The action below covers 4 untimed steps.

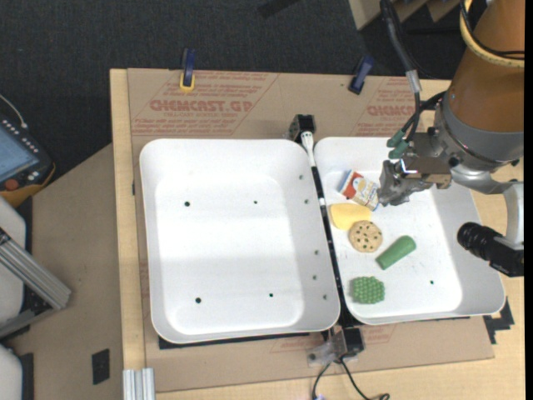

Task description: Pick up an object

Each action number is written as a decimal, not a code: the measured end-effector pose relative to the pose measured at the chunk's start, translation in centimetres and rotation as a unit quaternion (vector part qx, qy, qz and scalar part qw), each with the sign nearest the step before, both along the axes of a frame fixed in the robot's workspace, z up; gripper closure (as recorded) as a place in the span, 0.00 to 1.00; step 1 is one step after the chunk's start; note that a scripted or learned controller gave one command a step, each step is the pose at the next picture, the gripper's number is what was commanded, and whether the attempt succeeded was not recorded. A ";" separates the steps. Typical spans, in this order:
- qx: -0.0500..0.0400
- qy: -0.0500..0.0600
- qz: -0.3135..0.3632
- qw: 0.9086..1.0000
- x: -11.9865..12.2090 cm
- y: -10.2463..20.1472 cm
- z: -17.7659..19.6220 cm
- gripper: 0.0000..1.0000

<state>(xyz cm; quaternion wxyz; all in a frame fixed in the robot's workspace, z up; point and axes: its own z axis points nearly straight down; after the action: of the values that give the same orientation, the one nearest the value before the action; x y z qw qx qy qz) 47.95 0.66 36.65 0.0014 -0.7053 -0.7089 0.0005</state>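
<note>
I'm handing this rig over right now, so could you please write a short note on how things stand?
Tool: low in the right bin, beside the red-and-white packet; grip unclear.
Objects, all in the right bin: packet, yellow piece, cookie, green cylinder, green bumpy ball.
Done: nothing visibly lifted.
Left: grasp one object and raise it.

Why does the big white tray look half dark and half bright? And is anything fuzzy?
In the camera view, a soft shadow covers the upper part of the left bin, while its lower floor is brightly lit. The small things in the right bin, like the cookie and the green cylinder, look slightly soft; the packet's print is too blurred to read.
</note>
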 end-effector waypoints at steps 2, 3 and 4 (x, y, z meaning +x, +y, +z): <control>0.001 -0.005 0.000 1.000 0.0 7.9 8.7 1.00; -0.001 -0.003 -0.002 1.000 0.1 7.7 9.4 1.00; -0.001 -0.004 -0.001 1.000 0.1 7.7 10.4 1.00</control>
<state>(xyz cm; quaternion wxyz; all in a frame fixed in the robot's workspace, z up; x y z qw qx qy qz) 48.06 8.37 47.10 -0.0022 -0.7063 -0.7079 -0.0021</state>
